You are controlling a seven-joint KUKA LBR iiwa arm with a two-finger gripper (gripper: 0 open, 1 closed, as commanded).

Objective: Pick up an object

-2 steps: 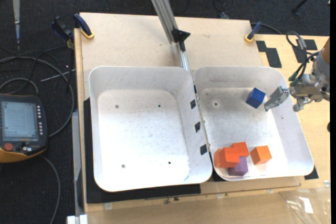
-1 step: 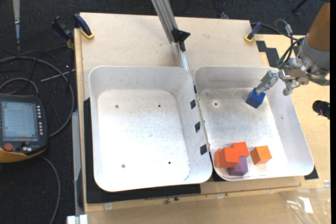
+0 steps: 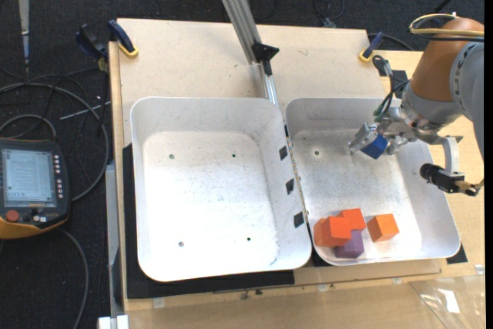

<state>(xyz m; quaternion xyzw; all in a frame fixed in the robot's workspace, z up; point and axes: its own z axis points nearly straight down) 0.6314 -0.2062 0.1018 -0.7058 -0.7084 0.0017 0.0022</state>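
My gripper (image 3: 373,142) hangs over the upper middle of the right bin (image 3: 323,127), coming in from the right on the grey arm. A small blue block (image 3: 375,148) shows between its silver fingers (image 3: 360,139), and the gripper is shut on it. Whether the block is off the bin floor I cannot tell. At the front of the same bin lie a large orange block (image 3: 340,228), a smaller orange block (image 3: 383,227) to its right, and a purple block (image 3: 351,246) tucked against the large orange one.
The left bin (image 3: 154,127) lies beside the right one, their rims meeting at the centre (image 3: 286,166). A slanted metal pole (image 3: 235,0) crosses the back of the bench. Clamps sit at the bench's back corners (image 3: 123,38).
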